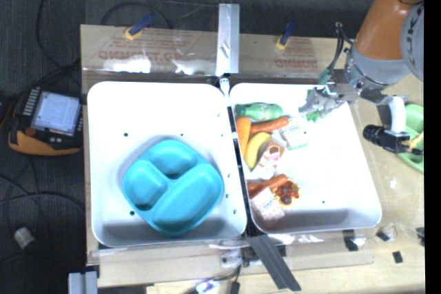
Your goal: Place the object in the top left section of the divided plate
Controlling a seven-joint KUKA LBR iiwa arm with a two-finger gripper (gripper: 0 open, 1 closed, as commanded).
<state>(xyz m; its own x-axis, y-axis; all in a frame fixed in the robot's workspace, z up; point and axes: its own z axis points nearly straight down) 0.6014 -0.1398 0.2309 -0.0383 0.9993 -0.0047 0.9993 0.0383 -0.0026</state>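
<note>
A blue divided plate (172, 191) with three sections lies in the left bin (110, 113), and nothing rests on it. The right bin (344, 175) holds play food along its left side: a green piece (259, 110), a carrot (267, 124), a yellow banana (255, 147), a small white packet (296, 137) and a red piece (270, 184). My gripper (314, 107) hangs over the right bin's far part, just right of the carrot and above the white packet. A small green spot shows at its tip, too small to identify.
A white wrapped item (267, 208) sits at the right bin's near left corner. A metal divider (228, 45) rises behind the wall shared by the bins. A handheld device (52, 117) lies left of the bench. A green thing (415, 131) sits at the bench's right edge.
</note>
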